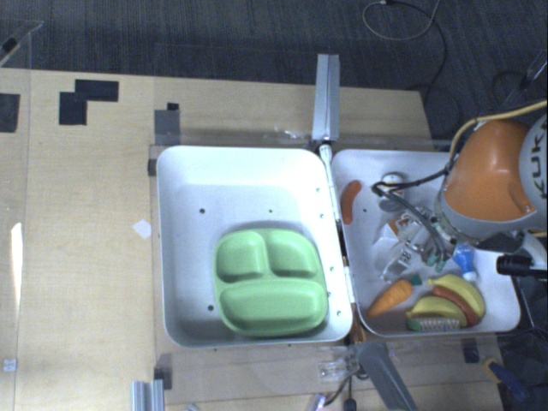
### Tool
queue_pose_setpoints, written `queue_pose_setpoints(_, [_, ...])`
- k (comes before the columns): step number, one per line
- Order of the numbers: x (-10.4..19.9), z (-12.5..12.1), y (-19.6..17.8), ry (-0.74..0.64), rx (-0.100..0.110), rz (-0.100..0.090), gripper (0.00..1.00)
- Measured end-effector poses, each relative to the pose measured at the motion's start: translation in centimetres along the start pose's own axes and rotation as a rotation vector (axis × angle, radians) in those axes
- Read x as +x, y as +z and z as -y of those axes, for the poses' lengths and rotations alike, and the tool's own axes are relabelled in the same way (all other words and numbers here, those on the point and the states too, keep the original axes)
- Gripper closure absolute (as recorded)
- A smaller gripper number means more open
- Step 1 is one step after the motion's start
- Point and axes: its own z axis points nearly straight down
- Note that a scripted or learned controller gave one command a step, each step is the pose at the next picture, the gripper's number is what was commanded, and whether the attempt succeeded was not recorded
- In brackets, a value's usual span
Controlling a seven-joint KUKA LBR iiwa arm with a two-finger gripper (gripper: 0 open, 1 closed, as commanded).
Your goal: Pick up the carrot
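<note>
The orange carrot point(391, 298) lies tilted on the floor of the right bin point(361, 176), near its front wall. My gripper point(411, 251) hangs just above and behind it, reaching in from the right below the orange band point(484, 176). Wires and metal parts clutter the fingertips. A gap of bin floor separates the gripper from the carrot's thick end.
A banana, a red piece and a green piece point(445, 302) are piled right of the carrot. A reddish sausage point(351, 200) lies by the bin's left wall. A blue-capped item point(463, 259) sits under the arm. The left bin point(184, 229) holds a green divided plate point(270, 281).
</note>
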Motion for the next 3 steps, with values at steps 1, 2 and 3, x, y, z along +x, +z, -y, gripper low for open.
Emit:
queue_pose_setpoints(1, [2.6, 1.7, 3.2, 0.274, -0.002, 0.006, 0.00])
queue_pose_setpoints(2, [2.6, 1.7, 3.2, 0.274, -0.002, 0.006, 0.00])
queue_pose_setpoints(3, [2.4, 1.3, 2.2, 0.270, -0.007, 0.011, 1.00])
